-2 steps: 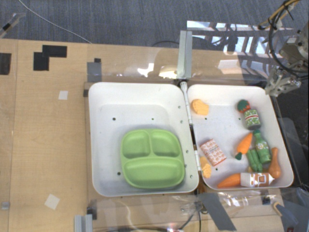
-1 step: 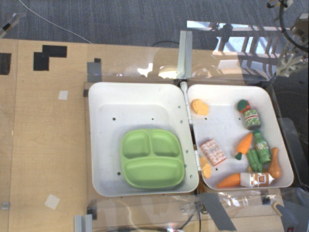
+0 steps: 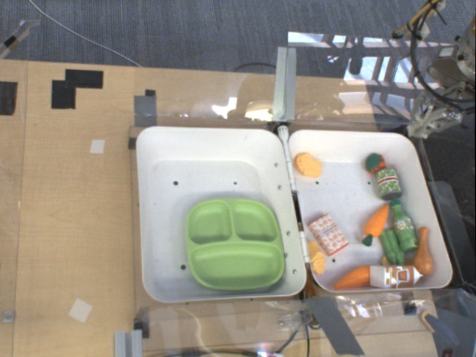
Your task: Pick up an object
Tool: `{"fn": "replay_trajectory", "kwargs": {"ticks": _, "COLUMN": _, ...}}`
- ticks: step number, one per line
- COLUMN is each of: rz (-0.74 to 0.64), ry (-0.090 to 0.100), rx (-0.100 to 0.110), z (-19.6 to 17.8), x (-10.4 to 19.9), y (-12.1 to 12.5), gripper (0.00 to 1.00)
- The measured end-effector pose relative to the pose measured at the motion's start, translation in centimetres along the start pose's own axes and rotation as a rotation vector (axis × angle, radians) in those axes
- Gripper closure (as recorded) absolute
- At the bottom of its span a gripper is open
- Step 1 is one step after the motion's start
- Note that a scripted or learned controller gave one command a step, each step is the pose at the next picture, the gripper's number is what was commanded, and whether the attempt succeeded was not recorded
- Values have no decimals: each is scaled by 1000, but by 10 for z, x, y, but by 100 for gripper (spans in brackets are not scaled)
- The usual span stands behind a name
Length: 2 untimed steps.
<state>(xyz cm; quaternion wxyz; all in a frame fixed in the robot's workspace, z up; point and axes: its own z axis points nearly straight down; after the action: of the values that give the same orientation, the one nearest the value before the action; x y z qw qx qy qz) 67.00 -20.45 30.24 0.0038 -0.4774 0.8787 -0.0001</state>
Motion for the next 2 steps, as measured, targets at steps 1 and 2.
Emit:
{"fn": "replay_trajectory", "kwargs": {"ticks": 1, "rz": 74, "ry": -3, "rx": 11, "z": -63, "x": 0, "y": -1, "gripper": 100}}
{"fn": "replay_trajectory", "kwargs": {"ticks": 2, "rz": 21, "ry": -1, "rx": 6, "z": -49, "x": 0, "y": -1, "gripper": 100}}
